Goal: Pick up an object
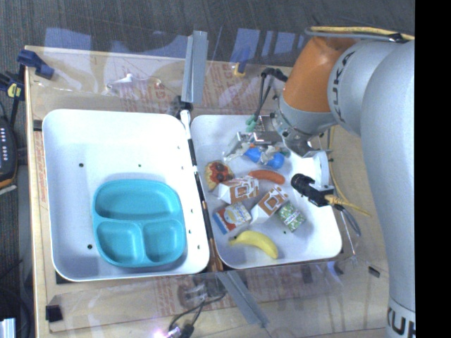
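The grey KUKA arm (366, 125) with its orange wrist band reaches over the right-hand shallow white bin (331, 241), its two-finger gripper (262, 136) down at the far end of the bin among a clutter of small items. Whether the fingers are spread or closed cannot be told from here; metal parts and wrappers blur together at the tip, and nothing can be seen clamped between them.

Right at the tip lies a crumpled silver-and-white foil wrapper (239, 146), with a small blue rounded plastic piece (271, 160) just beside it on the arm's side. Just nearer the camera from the tip sits an orange-red sausage-shaped toy (266, 177) and a round red-and-yellow toy food piece (217, 172). Farther toward the camera are small printed cartons (243, 189), a green-labelled packet (290, 217) and, well apart from the tip, a yellow plastic banana (256, 243) near the bin's front rim.

The left-hand white bin (63, 189), across the divide from the tip, holds a turquoise three-compartment plastic tray (139, 222).

Judged from this, the pick is not yet made: every object rests on the bin floor, none lifted. The approach looks complete; grasping and raising remain.
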Tool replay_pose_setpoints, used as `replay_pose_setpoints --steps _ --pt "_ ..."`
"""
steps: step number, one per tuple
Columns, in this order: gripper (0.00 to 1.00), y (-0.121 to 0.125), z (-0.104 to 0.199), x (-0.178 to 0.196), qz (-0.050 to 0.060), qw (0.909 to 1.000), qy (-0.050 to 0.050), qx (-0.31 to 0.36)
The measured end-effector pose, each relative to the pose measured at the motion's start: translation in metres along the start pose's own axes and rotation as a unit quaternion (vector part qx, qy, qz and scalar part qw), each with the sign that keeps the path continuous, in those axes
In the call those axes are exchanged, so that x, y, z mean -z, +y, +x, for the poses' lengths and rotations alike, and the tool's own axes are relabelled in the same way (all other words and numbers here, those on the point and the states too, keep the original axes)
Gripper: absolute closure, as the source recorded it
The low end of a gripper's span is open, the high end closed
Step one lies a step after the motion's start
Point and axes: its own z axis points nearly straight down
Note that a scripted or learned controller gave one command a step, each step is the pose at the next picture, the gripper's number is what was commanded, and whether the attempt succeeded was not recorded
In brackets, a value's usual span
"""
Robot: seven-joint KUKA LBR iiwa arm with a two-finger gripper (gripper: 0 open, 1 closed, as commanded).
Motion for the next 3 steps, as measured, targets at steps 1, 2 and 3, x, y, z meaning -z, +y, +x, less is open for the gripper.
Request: replay_pose_setpoints --steps 1,2,3 --pt "0.00 0.033 -0.063 -0.054 -0.001 0.9997 0.000 0.024" --pt "0.00 0.063 -0.077 -0.104 -0.001 1.0000 0.000 0.008" --pt "0.00 -0.020 -0.078 -0.084 -0.002 1.0000 -0.001 0.005"
